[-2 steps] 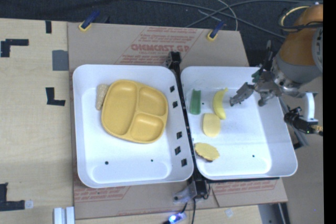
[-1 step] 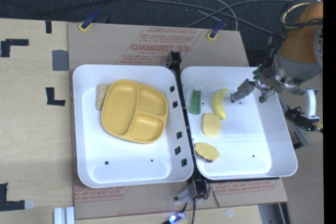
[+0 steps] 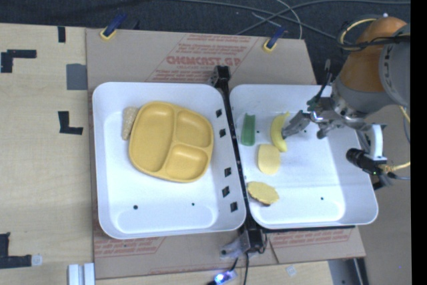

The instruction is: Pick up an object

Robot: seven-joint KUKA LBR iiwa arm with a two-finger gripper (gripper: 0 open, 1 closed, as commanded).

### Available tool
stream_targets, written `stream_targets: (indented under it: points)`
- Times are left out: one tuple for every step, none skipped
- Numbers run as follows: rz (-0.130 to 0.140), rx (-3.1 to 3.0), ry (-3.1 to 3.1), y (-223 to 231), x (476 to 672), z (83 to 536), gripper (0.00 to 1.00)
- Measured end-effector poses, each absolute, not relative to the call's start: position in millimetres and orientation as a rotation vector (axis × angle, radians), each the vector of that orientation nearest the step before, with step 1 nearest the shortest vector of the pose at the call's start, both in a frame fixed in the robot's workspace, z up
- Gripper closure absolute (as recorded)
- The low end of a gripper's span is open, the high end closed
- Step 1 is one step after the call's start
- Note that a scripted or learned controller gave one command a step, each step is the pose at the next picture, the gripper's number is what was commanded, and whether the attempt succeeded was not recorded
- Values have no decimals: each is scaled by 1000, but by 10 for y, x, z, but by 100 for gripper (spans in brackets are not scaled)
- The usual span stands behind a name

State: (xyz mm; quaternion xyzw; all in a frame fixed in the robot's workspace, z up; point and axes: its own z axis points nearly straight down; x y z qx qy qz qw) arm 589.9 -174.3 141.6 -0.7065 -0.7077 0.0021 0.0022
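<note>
Even, bright overhead light; soft shadows; slightly blurry throughout.

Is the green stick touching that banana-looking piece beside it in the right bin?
Apart. The camera view shows a strip of bare white bin floor between the green stick and the yellow banana-shaped piece.

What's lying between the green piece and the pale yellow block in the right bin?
Nothing: in the camera view, bare white bin floor separates the green piece from the pale yellow block. The banana sits further right, just above the block.
</note>
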Motion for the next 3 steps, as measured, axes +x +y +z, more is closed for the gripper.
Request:
stream_targets:
  points:
    - [5, -2218, -2222, -1735, 5889, 880, 0]
    - [2, -2217, -2224, -1728, 5899, 1008, 100]
    - [-4, -2221, -2226, -1681, 5959, 1451, 100]
